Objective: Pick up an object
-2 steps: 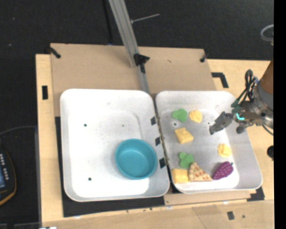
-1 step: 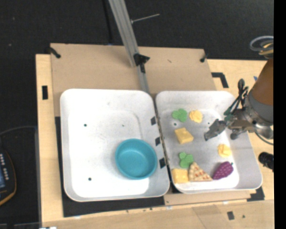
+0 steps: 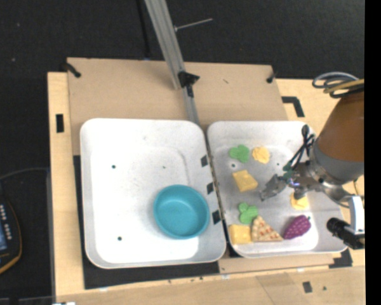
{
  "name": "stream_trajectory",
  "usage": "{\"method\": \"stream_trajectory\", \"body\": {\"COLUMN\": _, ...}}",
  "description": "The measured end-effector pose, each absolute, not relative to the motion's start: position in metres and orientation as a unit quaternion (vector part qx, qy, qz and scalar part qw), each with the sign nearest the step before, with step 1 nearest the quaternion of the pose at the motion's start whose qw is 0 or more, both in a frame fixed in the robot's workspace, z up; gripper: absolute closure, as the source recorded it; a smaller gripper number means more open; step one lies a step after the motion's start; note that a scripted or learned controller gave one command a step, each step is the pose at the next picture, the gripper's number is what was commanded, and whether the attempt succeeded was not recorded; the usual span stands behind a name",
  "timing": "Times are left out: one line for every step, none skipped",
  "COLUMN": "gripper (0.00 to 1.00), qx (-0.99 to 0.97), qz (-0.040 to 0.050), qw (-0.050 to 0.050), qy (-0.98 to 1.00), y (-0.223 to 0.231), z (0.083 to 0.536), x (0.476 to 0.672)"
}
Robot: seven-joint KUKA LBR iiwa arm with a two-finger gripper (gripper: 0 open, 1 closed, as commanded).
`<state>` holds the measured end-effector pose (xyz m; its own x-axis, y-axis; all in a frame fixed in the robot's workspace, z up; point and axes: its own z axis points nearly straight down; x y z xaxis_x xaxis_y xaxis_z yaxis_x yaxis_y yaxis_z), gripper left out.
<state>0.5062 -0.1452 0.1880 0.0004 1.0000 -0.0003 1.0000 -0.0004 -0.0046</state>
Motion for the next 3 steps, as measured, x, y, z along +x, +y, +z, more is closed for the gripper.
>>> {"method": "stream_trajectory", "body": {"gripper": 0.00, "qx": -0.708, "qz": 0.0014, "qw": 0.001, "qy": -0.706, "y": -0.136, "z": 0.139, "x": 0.506}}
{"method": "stream_trajectory", "body": {"gripper": 1.00, "qx": -0.710, "qz": -0.0020, "qw": -0.002, "qy": -0.704, "y": -0.137, "z": 0.153, "x": 0.509}}
{"method": "stream_trajectory", "body": {"gripper": 1.00, "qx": -0.709, "qz": -0.0017, "qw": -0.003, "qy": -0.705, "y": -0.144, "z": 0.199, "x": 0.507}}
